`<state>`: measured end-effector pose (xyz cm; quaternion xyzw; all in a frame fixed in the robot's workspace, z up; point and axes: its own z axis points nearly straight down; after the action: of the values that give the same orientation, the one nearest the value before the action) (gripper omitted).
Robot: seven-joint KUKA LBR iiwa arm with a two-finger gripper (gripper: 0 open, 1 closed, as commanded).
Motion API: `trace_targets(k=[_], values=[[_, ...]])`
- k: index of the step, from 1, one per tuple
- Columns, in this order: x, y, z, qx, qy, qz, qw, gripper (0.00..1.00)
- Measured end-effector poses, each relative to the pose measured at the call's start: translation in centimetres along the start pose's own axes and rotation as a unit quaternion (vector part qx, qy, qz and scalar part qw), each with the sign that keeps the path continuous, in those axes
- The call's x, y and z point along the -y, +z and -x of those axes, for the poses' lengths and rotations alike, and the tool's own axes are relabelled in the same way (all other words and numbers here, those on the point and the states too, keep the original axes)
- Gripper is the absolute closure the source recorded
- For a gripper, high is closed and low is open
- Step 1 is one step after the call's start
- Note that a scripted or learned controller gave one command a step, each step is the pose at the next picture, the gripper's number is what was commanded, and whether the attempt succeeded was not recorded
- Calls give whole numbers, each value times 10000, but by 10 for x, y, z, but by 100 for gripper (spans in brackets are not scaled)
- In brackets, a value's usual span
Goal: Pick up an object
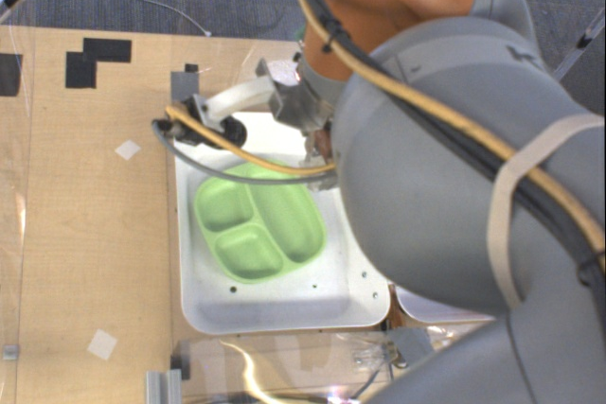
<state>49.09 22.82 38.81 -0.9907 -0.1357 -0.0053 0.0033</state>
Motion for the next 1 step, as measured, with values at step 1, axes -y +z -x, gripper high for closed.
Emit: trace_targets(k=[1], values=[[-103, 128, 34, 81, 202, 47, 9998, 100]])
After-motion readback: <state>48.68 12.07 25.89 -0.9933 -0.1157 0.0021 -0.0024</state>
